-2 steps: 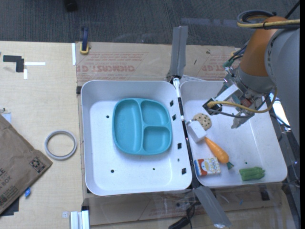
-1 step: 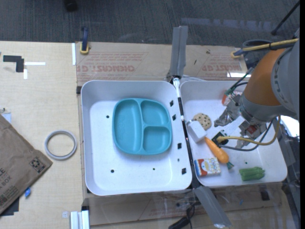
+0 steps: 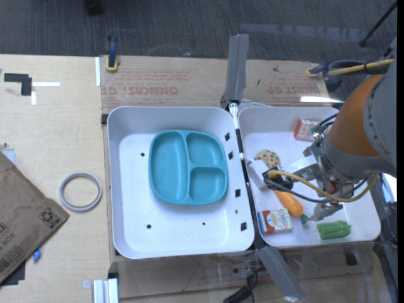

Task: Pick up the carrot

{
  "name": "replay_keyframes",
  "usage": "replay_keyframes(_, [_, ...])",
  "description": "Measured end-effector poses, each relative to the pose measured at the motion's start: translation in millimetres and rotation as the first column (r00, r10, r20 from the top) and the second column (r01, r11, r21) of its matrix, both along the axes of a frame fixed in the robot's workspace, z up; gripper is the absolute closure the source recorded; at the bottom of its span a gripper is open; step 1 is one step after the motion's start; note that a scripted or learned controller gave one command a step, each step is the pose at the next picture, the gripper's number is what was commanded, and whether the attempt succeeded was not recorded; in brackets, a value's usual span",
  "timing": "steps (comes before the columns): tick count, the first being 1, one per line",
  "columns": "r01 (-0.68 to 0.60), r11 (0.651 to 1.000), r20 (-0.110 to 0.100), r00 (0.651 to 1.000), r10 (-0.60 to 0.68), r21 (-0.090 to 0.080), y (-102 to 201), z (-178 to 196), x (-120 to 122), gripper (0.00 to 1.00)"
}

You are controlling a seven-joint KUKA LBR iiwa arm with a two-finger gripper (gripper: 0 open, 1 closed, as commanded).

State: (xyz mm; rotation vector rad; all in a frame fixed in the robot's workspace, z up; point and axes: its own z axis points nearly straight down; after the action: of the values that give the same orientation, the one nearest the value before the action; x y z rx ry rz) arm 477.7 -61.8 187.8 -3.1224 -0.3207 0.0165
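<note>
The carrot [image 3: 290, 201] is orange with a small green tip and lies flat on the floor of the right bin [image 3: 361, 169], near its front. My gripper [image 3: 319, 193] hangs low over the same bin, just to the right of the carrot, under the grey arm with its orange band [image 3: 353, 128]. Yellow and black cables [image 3: 297, 178] run from the wrist across the space just above the carrot. The carrot rests on the bin floor, beside the gripper rather than inside it.
Around the carrot lie a cookie [image 3: 268, 158], a red-and-white packet [image 3: 307, 129], a small carton [image 3: 276, 221] and a green item [image 3: 333, 230]. The left bin [image 3: 126, 219] holds a teal divided plate [image 3: 188, 167]. A tape ring [image 3: 80, 190] lies on the bench.
</note>
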Motion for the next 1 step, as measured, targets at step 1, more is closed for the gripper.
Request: replay_keyframes(1, [0.003, 1.000, 0.001, 1.000, -0.003, 0.003, -34.0, -100.1, 0.9, 0.00])
